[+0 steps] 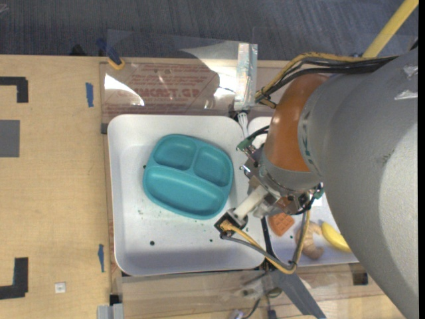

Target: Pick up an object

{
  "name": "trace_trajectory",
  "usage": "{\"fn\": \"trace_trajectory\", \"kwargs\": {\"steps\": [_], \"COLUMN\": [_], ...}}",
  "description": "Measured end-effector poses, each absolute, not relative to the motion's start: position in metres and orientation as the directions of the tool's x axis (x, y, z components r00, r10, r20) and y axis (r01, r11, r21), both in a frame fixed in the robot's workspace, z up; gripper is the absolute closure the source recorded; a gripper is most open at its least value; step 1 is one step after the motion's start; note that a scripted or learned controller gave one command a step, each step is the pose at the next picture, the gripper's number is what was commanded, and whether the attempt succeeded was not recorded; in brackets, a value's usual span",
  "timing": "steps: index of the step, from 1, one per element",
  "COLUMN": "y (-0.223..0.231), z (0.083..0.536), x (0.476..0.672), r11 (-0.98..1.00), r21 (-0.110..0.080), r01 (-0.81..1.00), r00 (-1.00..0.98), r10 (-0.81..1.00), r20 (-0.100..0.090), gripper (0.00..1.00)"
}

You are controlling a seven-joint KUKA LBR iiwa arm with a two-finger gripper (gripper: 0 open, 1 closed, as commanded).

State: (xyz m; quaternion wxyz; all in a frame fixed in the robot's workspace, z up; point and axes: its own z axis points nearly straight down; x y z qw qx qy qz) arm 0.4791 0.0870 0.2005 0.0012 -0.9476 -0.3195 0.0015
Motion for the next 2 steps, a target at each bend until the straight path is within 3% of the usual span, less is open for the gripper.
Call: {"fn": "trace_trajectory", "kwargs": {"steps": [1, 2], "y": [0.159, 0.214], "z": [0.219, 0.205], "x": [0.479, 0.479], "r11": [-0.947, -0.978], "r21": [-0.001, -0.001], "r01": [0.321, 0.207], "r00": [0.947, 0.978], "r10": [0.321, 0.207], "r20": [-0.001, -0.001], "gripper": [1.00, 1.00]}}
